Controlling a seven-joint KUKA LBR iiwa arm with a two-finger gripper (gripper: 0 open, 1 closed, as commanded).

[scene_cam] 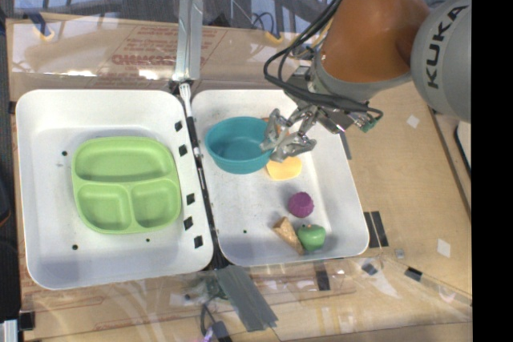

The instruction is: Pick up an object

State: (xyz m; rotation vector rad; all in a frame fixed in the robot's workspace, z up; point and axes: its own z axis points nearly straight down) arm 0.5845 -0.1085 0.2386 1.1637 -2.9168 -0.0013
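My gripper (pixel 287 142) hangs over the right bin (pixel 345 172), just at the right rim of a teal bowl (pixel 236 144). Directly below its fingertips lies a flat yellow piece (pixel 284 169), partly covered by them. Nothing shows between the fingers, which look slightly spread. Nearer the front of the same bin sit a purple ball (pixel 300 204), a green fruit-shaped toy (pixel 312 236) and a tan wedge (pixel 285 232) touching it.
The left bin (pixel 40 132) bears a light green divided plate (pixel 126 185). A metal divider strip (pixel 189 36) rises between the bins at the back. Black cables loop from the orange wrist (pixel 369 28) above the right bin.
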